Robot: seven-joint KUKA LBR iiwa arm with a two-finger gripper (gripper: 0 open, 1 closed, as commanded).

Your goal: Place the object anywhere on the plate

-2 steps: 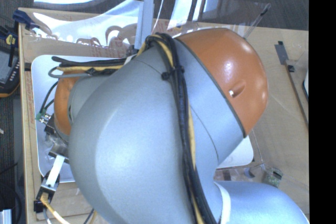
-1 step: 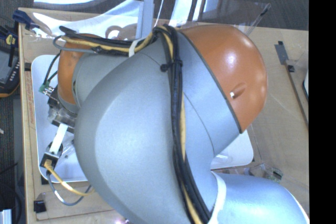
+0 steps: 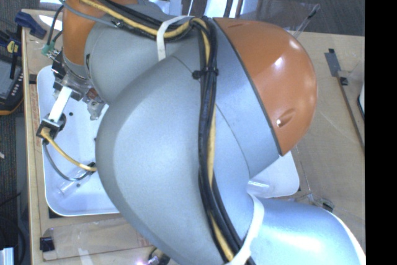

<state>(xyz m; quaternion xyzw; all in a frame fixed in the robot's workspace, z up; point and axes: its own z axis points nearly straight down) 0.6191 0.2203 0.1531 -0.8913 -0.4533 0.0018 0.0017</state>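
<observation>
Object and plate cannot be made out behind the grey arm (image 3: 186,152). The jaws hang over a white bin (image 3: 44,87); released or clenched, I cannot tell.

Grey arm (image 3: 167,152), orange bands, black-yellow cables, white ties

The arm (image 3: 186,133) hides most of both bins (image 3: 49,133).
</observation>
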